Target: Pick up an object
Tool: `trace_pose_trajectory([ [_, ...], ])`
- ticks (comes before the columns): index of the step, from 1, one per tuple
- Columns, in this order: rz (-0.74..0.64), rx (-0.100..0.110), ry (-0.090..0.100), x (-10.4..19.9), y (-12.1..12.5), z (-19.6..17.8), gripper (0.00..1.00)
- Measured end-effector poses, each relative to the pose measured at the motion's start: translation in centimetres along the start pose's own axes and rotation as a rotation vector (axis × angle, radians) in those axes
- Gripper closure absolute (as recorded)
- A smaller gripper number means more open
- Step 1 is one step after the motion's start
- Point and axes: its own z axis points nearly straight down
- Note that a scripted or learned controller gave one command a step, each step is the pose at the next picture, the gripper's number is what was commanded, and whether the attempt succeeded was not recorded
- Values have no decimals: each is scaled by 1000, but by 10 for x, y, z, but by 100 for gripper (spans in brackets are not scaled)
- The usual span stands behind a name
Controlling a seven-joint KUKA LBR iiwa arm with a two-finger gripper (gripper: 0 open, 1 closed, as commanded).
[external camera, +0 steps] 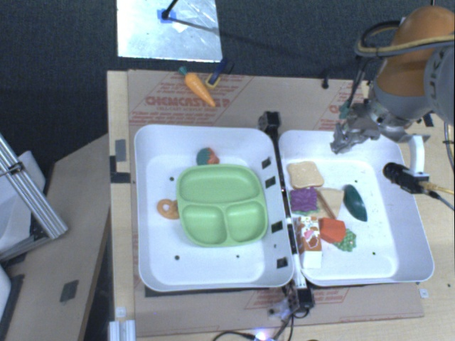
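My gripper hangs above the back edge of the right bin, with nothing seen between its fingers. Below it in that bin lie a tan toast slice, a purple grape bunch, a dark green oval piece, a red-and-green piece and a printed card. The toast slice is the nearest, a short way to the gripper's front left.
The left bin holds a green divided plate, a small orange pretzel ring and a red-green ball. A toy carrot lies on the bench behind the bins, near a shiny sheet.
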Motion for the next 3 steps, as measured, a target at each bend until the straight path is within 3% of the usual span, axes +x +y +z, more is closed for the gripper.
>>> trace_pose_trajectory([
  [1, -6, 0, 2, 55, 14, -9, 100],
  [2, -1, 2, 0, 65, 6, 9, 100],
  [3, -2, 0, 1, 69, 17, -9, 100],
])
